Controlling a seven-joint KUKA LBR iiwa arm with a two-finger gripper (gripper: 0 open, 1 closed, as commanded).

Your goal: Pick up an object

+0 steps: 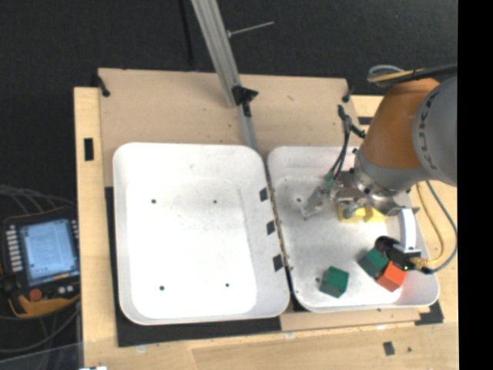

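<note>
Handheld pendant with lit screen (pixel 42 257) sits at 9 o'clock off the bench. Left shallow white bin (pixel 131 168) next. Right shallow white bin (pixel 286 164): gripper (pixel 323 199) low near its centre, can't tell its state. Small yellow piece (pixel 362 216) just beside the wrist. Green block (pixel 334 281) at 6 o'clock; green-and-orange block (pixel 384 268) at 4 o'clock.

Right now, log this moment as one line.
arm: over right bin | claw: low in bin, nothing seen held | objects: green block, yellow piece | left bin
</note>
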